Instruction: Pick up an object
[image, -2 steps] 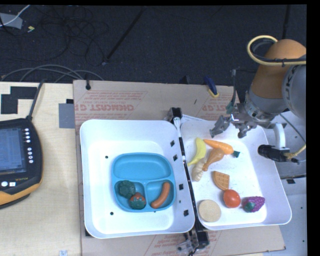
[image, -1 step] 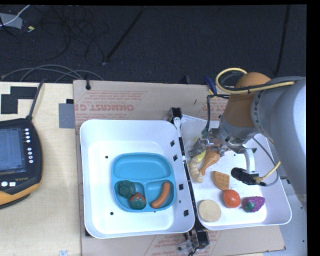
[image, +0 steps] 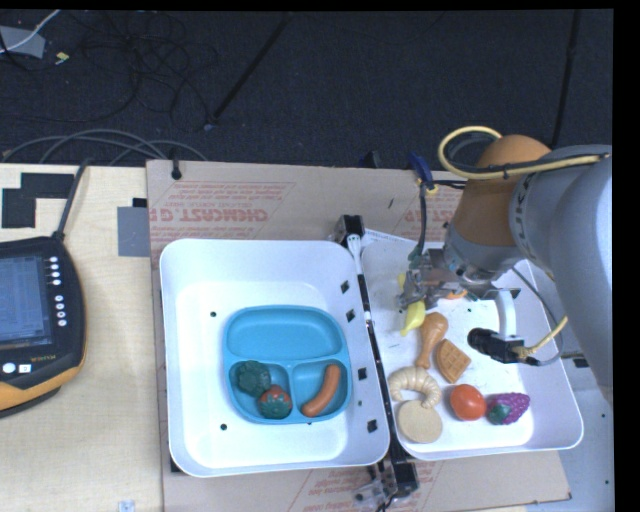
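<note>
Yellow banana-shaped plastic toy (image: 413, 318) sits right under the gripper (image: 420, 290) in the right white bin (image: 560, 420), looking like the likeliest pick since the arm is parked straight over it. Can't tell how the gripper is set, the wrist hides that. Just below the gripper lie a tan drumstick toy (image: 431, 338), a cracker-like square (image: 452, 361) and a red tomato toy (image: 466, 402), while well off to its left the blue divided plate (image: 285, 335) holds an orange sausage toy (image: 322, 390), probably out of play.
</note>
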